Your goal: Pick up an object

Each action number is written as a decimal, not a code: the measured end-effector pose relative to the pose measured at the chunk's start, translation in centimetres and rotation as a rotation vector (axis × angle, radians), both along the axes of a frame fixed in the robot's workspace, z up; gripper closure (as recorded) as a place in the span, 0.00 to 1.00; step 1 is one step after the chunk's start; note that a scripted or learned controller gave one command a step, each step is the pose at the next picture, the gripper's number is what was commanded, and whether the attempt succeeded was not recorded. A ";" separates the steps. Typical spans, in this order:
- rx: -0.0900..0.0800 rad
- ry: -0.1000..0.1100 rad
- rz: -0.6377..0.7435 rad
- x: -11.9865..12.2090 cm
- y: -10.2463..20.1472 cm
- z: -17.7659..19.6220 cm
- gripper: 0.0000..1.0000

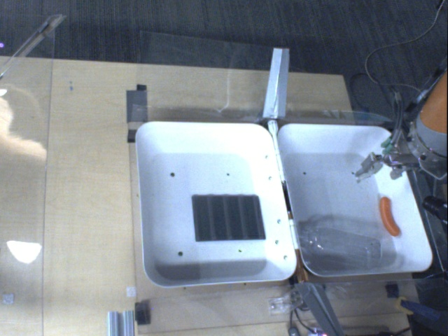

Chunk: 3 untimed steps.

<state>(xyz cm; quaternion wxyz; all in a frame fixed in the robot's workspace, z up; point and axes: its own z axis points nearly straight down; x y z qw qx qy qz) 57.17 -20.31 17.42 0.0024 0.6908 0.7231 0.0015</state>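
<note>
Lower right of the frame, a clear plastic bottle point(341, 244) lies on its side in the right bin point(329, 149) — slick, round, liable to roll from your grip. Just right of it lies a small orange sausage-shaped piece point(389, 217), smooth and narrow, easy to miss. Above it, your gripper point(379, 165) hangs spread and empty. The left bin point(161, 152) holds a dark ribbed slab point(228, 217) — flat, hard to pinch.
</note>
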 end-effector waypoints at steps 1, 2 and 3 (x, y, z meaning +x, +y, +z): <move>-0.003 -0.008 0.109 -2.4 -0.2 -8.4 0.00; -0.003 -0.008 0.108 -7.5 0.2 -8.4 0.00; -0.003 -0.012 0.117 -7.9 5.3 -8.4 0.00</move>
